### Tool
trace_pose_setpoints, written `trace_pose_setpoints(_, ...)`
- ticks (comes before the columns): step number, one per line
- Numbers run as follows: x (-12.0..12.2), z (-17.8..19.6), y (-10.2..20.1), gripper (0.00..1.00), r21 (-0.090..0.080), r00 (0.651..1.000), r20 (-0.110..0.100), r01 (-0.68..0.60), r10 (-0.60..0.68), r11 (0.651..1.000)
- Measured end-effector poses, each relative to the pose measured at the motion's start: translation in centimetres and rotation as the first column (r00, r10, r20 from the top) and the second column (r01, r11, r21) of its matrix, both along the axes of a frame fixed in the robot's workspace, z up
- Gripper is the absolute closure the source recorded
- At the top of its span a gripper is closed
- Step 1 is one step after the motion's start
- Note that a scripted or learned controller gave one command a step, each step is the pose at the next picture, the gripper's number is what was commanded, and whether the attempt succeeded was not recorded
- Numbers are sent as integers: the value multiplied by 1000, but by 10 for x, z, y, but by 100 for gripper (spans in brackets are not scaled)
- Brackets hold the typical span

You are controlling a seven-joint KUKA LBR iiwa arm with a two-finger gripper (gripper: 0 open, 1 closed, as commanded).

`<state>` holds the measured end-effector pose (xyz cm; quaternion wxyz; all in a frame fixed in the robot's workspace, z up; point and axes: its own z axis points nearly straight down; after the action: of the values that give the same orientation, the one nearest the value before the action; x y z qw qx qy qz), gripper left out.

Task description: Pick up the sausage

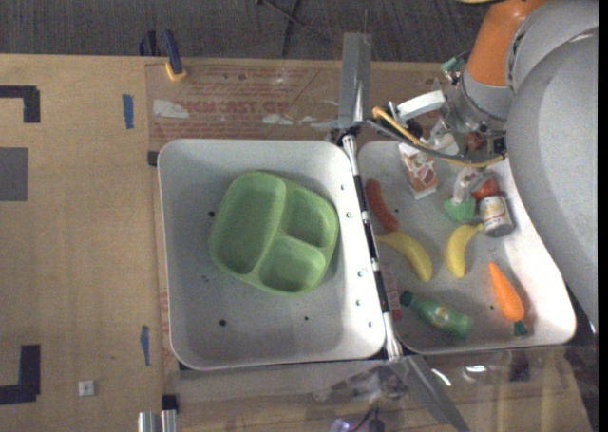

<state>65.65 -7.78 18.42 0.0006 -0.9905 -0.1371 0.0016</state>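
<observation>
Sausage [382, 206]: red, lying by right bin's [546, 321] left wall; approach from above, astride its length. Gripper [454, 143]: fingers' state unreadable

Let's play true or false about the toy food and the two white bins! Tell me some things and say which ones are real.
1. The sausage lies in the right bin, close to its left wall. True.
2. The green divided plate sits in the right bin. False: it sits in the left bin.
3. There are two bananas in the right bin. True.
4. The carrot lies on the green plate. False: it lies on the floor of the right bin, near its right side.
5. The gripper is holding the sausage. False: the sausage lies in the bin, apart from the gripper.
</observation>
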Motion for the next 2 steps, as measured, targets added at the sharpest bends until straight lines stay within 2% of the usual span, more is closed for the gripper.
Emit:
trace_pose_setpoints(1, -30, -71, -11, 0, 0, 997, 30, 65, -65, 998)
trace_pose_setpoints(2, -31, -79, -13, 0, 4, 997, 46, 65, -65, 998)
